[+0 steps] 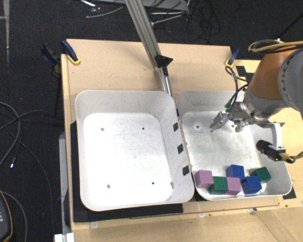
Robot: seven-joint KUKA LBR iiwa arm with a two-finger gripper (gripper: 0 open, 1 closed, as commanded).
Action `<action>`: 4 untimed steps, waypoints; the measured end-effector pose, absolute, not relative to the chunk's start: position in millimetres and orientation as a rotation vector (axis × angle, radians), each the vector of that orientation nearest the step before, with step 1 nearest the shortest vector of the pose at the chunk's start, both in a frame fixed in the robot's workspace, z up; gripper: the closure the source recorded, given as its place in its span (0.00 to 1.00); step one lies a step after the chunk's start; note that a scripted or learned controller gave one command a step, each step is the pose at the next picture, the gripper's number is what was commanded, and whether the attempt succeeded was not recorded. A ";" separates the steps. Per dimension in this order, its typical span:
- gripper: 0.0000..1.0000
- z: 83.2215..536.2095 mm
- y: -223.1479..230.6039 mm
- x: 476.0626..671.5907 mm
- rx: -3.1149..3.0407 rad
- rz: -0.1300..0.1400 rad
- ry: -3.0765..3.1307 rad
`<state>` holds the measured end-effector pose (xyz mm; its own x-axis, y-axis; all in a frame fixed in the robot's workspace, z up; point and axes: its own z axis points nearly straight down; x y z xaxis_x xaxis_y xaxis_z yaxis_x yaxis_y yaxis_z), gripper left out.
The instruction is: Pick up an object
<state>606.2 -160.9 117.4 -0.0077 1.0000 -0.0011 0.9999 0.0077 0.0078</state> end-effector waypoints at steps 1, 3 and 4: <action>0.00 151.5 -130.7 575.5 2.216 0.003 2.227; 1.00 119.9 -123.8 596.4 2.215 0.001 2.226; 0.00 119.4 -123.8 596.2 2.215 0.000 2.226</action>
